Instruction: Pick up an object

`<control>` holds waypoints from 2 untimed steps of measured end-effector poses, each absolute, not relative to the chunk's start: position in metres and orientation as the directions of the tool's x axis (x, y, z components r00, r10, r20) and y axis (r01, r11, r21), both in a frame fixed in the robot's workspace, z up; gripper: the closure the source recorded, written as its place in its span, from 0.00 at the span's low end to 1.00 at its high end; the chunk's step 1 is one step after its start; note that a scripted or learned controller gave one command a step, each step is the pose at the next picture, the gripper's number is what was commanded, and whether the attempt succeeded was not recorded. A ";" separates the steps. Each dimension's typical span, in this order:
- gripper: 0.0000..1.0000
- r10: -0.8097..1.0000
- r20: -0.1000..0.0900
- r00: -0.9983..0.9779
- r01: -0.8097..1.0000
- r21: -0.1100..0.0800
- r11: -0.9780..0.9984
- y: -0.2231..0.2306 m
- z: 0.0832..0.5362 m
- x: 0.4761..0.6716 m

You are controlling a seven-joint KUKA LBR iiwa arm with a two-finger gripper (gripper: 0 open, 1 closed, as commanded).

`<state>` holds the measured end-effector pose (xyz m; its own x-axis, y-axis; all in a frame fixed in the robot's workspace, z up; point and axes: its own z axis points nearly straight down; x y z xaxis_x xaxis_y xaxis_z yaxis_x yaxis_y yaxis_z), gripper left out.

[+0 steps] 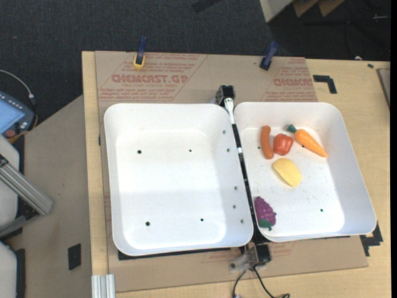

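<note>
At the left of the frame sits the left bin, a shallow white tray on a brown board printed with red lettering; a yellow clamp grips the board's upper edge and a blue clamp stands further right. Right of centre lies the right bin, touching the left one along a dark seam. In its upper part a sausage lies upright just beside a red pepper, with a carrot slanting down to the right. Below them rests a yellow potato, and a bunch of purple grapes sits near the bin's lower left corner.
</note>
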<state>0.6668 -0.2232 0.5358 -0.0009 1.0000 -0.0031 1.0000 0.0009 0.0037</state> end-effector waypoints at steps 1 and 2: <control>1.00 1.000 -0.003 -0.001 1.000 0.004 0.001 -0.223 0.536 0.667; 1.00 1.000 -0.003 -0.001 1.000 0.003 0.001 -0.223 0.536 0.667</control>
<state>0.6668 -0.2232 0.5358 -0.0010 1.0000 -0.0029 1.0000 0.0010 0.0034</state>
